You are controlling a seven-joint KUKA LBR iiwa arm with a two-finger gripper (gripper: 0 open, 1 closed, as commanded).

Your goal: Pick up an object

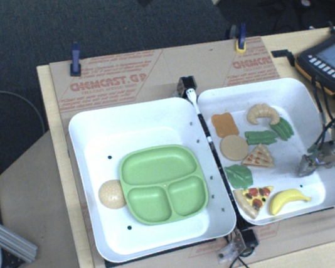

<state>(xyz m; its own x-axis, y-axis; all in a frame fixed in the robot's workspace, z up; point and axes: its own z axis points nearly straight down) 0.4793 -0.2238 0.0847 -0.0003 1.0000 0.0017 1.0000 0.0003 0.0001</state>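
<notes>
The banana [287, 200] lies at the near edge of the right bin [293, 87], beside a pizza slice [255, 199] and well apart from the croissant [262, 112] at the far side. The gripper [307, 165] hangs low just above the banana, nothing visibly between its fingers; whether they are spread or closed I cannot tell. Likely risk: closing on bare bin floor, or nudging the banana against the bin wall.
</notes>
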